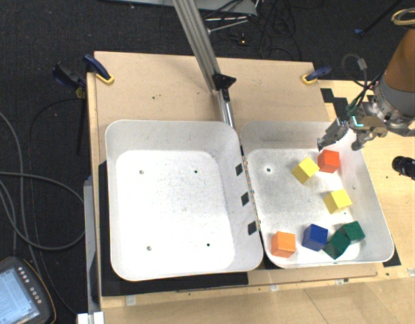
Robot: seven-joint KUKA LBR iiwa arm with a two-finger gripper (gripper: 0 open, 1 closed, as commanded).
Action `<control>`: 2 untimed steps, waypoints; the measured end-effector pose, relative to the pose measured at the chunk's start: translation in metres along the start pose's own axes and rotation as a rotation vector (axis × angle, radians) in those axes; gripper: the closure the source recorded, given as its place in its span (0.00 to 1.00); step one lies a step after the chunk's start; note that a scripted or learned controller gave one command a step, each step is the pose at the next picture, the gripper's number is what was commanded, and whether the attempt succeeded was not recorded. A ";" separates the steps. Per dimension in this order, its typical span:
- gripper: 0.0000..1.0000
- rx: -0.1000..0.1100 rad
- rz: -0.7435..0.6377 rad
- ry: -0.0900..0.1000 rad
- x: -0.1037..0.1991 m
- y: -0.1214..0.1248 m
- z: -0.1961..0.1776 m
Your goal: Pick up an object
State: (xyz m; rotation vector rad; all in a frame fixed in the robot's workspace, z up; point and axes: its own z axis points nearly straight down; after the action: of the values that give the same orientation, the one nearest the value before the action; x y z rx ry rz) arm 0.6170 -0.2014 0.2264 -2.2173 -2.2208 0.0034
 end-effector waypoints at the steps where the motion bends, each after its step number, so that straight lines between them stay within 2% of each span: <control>1: 0.00 -0.002 -0.002 -0.001 0.000 0.000 -0.002; 2: 0.00 0.000 -0.002 -0.001 0.003 0.006 0.043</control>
State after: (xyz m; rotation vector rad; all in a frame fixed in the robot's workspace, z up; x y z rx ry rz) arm 0.6231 -0.1979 0.1836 -2.2151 -2.2240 0.0036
